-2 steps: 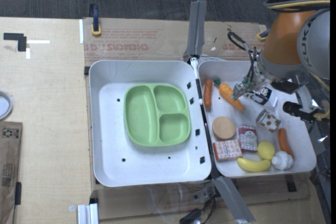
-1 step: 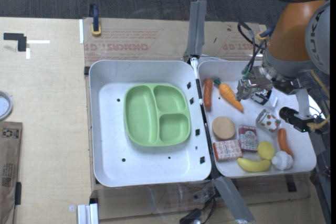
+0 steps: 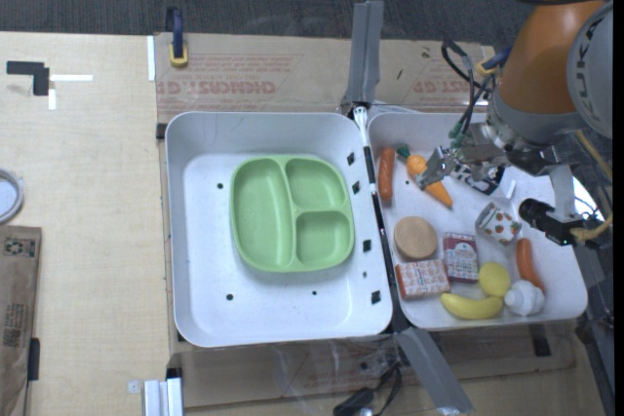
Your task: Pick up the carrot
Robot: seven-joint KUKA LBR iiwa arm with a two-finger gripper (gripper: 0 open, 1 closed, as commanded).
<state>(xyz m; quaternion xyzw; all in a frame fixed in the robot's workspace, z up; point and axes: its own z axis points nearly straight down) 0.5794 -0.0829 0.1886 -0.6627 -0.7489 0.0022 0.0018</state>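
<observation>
The carrot (image 3: 442, 194) is a small orange wedge lying in the upper left part of the right bin (image 3: 409, 133), with its tip pointing to the lower right. My gripper (image 3: 438, 169) reaches down into that bin from the right and sits right over the carrot's thick upper end, covering part of it. A bit of orange shows just left of the gripper. The arm's grey wrist and orange band hang above the bin's far right corner.
Around the carrot in the right bin lie a red sausage (image 3: 386, 175), a round tan bun (image 3: 416, 237), two small red boxes (image 3: 422, 279), a lemon (image 3: 494, 279), a banana (image 3: 471, 307), a patterned cup (image 3: 498, 224) and a second orange-red stick (image 3: 526, 260). The left bin (image 3: 200, 307) holds a green divided plate (image 3: 292, 212).
</observation>
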